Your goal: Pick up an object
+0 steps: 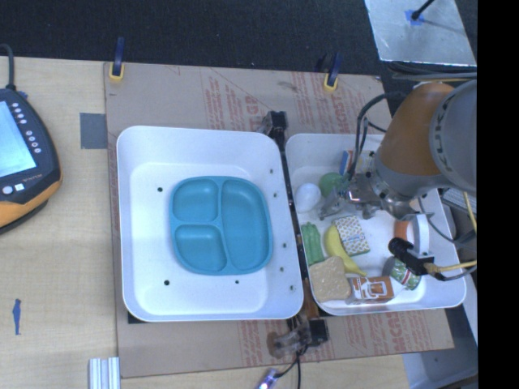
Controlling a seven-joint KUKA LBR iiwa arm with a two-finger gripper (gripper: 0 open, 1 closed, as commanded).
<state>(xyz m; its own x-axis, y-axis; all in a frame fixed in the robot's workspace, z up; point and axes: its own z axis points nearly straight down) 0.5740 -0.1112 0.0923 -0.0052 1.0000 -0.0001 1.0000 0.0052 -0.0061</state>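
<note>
Bench layout: two shallow white bins sit side by side on a brown cardboard sheet, the left bin (pixel 138 217) and the right bin (pixel 454 298) touching along their inner edges. In the left bin lies a blue divided plate (pixel 220 224) with three compartments, roughly centred on the bin floor. In the right bin lie the candidate objects, clustered toward its left and lower portions: a white ball (pixel 307 194) near the upper left, a green item (pixel 331 184) just beside it, a green oblong piece (pixel 311 241) along the left wall, a yellow banana-shaped piece (pixel 339 246), a small patterned box (pixel 352 235) touching the yellow piece, a tan slice resembling bread (pixel 328 279) near the lower left corner, a small orange-and-white carton (pixel 373 288) just beside it, and a small can (pixel 404 274) near the lower right. The grey arm (pixel 422 144), with its orange band, enters from the right and stands over the upper part of the right bin. Its gripper (pixel 347 202) is low in the bin, between the green item and the patterned box. Jaw opening cannot be determined from this view, and no object is visibly held between the fingers. A black-and-orange handheld pendant (pixel 20 156) rests on the bench, well apart from the left bin.
</note>
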